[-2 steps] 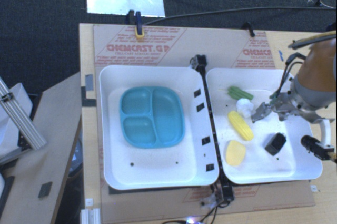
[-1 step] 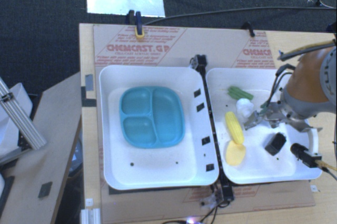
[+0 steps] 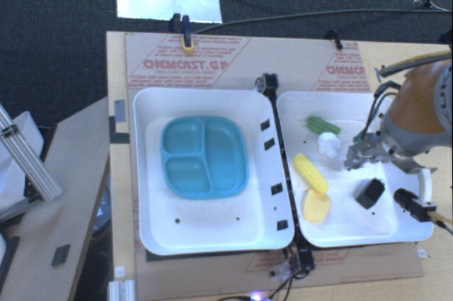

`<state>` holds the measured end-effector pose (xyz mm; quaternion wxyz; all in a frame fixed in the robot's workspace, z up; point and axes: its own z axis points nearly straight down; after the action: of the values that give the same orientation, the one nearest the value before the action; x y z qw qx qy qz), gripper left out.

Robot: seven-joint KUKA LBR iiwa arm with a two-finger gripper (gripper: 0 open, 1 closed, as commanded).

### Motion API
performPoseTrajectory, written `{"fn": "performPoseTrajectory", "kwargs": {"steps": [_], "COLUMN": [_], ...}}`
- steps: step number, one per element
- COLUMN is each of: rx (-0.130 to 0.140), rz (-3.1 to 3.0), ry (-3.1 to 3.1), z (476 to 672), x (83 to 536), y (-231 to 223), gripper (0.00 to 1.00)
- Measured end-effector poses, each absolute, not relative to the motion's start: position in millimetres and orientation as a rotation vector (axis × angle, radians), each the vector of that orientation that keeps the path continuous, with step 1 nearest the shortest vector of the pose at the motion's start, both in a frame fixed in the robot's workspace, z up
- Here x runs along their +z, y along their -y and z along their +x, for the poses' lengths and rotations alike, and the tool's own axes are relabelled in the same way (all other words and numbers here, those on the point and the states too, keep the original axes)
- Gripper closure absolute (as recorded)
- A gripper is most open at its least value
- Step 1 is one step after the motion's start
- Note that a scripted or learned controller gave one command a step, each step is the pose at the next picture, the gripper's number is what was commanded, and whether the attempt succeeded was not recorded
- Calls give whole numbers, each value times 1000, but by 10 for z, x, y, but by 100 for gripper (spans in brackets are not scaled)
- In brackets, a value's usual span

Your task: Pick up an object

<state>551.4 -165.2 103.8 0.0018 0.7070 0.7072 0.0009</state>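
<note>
Counter [image 3: 233,52]: you see a tan board with red printed lettering, carrying two shallow white bins side by side.
Left bin [image 3: 152,151]: it holds one item, a blue divided plate [image 3: 205,156], lying flat near the bin's middle with three compartments facing up.
Right bin [image 3: 354,105]: it holds the loose objects and the arm's working end.
Green object [image 3: 323,125]: small, elongated, lying toward the far side of the right bin, just above the white object.
White object [image 3: 328,144]: small and rounded, just beside the green one and near the tool.
Corn cob [image 3: 310,173]: yellow, lying at a slant near the divider between the bins, its lower end touching or just over the yellow disc.
Yellow disc [image 3: 316,206]: flat, round piece toward the near side of the right bin.
Black block [image 3: 370,193]: small dark piece lying on the bin floor, below the tool and apart from the yellow items.
Arm [image 3: 425,108]: it enters from your right, the orange band sitting over the right bin's right side.
Tool [image 3: 352,158]: it sits low over the right bin, just right of the white object; you cannot tell from this view whether it is released or clenched, and nothing is visibly held.
</note>
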Motion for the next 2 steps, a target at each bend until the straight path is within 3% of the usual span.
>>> {"fn": "performPoseTrajectory", "kwargs": {"steps": [2], "rx": [7], "rz": [2211], "ry": [-2221], "z": [5550], "x": [2119], "y": [1626], "gripper": [100]}}
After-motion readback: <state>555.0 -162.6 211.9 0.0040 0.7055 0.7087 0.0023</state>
